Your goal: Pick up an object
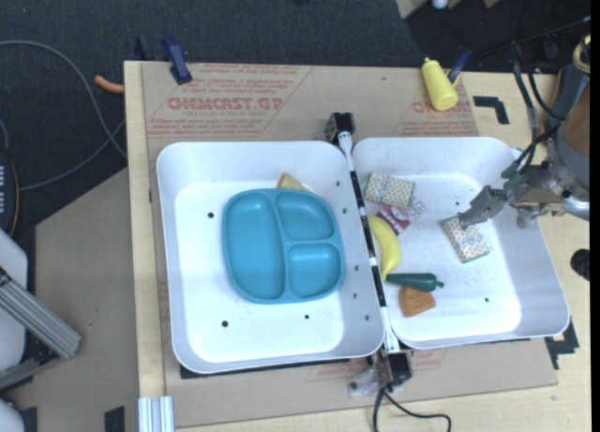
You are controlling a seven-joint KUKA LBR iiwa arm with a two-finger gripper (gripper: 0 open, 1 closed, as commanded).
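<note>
The right bin holds several small items. A patterned block lies near its middle right. My gripper hangs just above and to the right of that block, reaching in from the right edge; I see nothing lifted in it. Further left lie a patterned packet, a yellow banana against the bin's left wall, a green pepper-like piece and an orange-brown piece.
A blue divided plate sits in the left bin, with a small tan piece at its far edge. On the bench behind the bins are a yellow object and a blue clamp.
</note>
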